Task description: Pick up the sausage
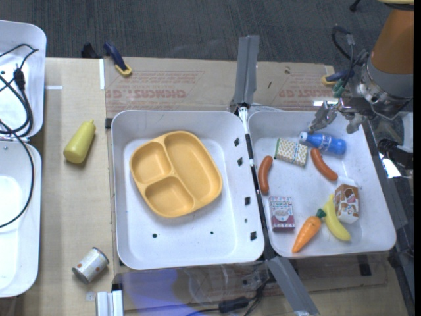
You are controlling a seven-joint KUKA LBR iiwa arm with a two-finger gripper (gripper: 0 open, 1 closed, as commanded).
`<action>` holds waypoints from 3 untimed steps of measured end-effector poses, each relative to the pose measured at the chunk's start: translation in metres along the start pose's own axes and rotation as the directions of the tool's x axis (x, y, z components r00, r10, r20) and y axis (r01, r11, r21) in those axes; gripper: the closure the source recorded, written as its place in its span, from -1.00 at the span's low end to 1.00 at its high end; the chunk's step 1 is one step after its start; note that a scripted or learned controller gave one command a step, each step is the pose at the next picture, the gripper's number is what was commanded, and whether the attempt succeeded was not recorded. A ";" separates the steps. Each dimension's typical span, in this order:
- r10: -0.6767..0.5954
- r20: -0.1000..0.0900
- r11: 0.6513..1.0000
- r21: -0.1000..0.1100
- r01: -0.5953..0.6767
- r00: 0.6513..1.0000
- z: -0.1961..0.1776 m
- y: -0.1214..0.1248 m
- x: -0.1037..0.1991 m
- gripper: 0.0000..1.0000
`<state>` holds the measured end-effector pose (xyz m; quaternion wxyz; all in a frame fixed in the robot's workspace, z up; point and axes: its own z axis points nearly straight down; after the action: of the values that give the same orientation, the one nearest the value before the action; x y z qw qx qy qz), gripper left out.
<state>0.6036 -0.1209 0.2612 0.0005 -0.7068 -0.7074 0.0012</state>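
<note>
From the camera view, the right-hand shallow white bin (388, 232) holds two reddish-orange toy sausages: one (265, 174) lies lengthwise against its left wall, the other (323, 164) sits slantwise near its middle, just below a blue plastic bottle (327, 143). The metal two-finger gripper (327, 116) hangs over the bin's upper edge, above the bottle, holding nothing, though whether it is spread or closed I cannot tell. Either sausage looks light, smooth, probably slippery plastic, so pinching across its narrow middle seems safest.

Glossy orange plastic sausage (265, 174), matt yellow plastic divided tray (175, 173), smooth white plastic bins (125, 196), shiny metal gripper (323, 117), brown cardboard bench cover (184, 91)
</note>
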 end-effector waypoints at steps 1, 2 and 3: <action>-0.007 -0.001 1.000 0.000 0.007 1.000 0.101 -0.060 -0.049 -1.00; -0.061 -0.004 0.998 -0.002 0.061 0.998 0.170 -0.040 -0.085 -1.00; -0.058 -0.003 0.998 -0.002 0.058 0.998 0.161 -0.040 -0.086 1.00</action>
<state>0.5635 -0.2069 0.1006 0.0010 -0.6860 -0.7276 -0.0004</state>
